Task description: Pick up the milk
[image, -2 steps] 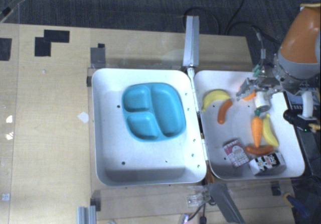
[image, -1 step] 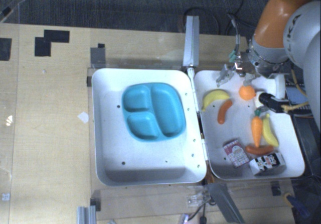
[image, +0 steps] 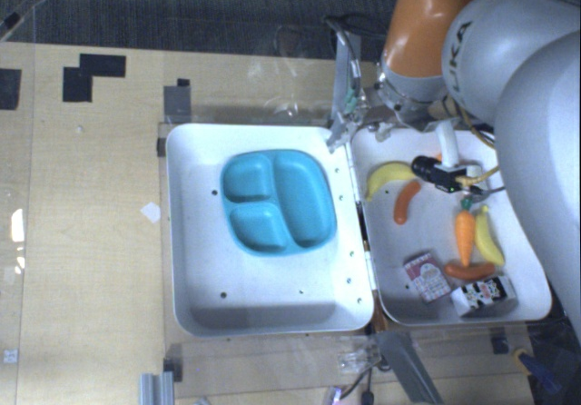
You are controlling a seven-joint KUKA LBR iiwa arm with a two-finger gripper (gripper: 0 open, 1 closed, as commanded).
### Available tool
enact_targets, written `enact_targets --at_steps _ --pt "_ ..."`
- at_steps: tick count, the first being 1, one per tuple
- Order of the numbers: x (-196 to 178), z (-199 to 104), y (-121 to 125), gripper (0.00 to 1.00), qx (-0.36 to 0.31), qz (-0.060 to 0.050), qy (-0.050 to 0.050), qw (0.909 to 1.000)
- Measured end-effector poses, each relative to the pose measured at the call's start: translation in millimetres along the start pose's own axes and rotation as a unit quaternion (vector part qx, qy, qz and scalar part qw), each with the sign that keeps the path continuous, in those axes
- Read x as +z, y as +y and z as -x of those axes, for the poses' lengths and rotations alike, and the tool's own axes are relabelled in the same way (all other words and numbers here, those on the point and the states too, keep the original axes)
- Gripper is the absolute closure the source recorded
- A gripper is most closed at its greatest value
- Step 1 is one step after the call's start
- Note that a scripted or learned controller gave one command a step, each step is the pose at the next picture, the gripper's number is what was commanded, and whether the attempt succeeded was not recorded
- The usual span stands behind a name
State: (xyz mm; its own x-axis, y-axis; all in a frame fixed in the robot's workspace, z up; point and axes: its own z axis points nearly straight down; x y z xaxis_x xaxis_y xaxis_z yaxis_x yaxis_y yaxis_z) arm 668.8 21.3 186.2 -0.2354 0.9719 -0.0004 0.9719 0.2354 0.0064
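Two white bins sit side by side on the tabletop [image: 91, 240]; the left bin [image: 195, 294] holds one blue divided plate [image: 277, 200]; the right bin [image: 536, 299] holds two bananas, one at its upper left [image: 386, 177] and one at its right [image: 488, 244], one carrot [image: 465, 235], two sausages [image: 405, 202] [image: 465, 271], one pink-and-white packet [image: 423, 275] and one milk [image: 483, 292]; the milk is a small white carton with dark print, lying at the lower right of the frame; its writing is too small to read; the end effector [image: 349, 126] hangs over the bins' upper junction, jaw state impossible to tell.
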Motion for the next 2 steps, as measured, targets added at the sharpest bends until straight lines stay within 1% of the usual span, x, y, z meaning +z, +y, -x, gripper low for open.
enact_targets --at_steps 1,2 --pt "-12 -1 2 1.0 -0.002 0.003 0.0 1.0" --pt "0 82 -31 1.0 0.027 0.0 -0.001 0.9996"
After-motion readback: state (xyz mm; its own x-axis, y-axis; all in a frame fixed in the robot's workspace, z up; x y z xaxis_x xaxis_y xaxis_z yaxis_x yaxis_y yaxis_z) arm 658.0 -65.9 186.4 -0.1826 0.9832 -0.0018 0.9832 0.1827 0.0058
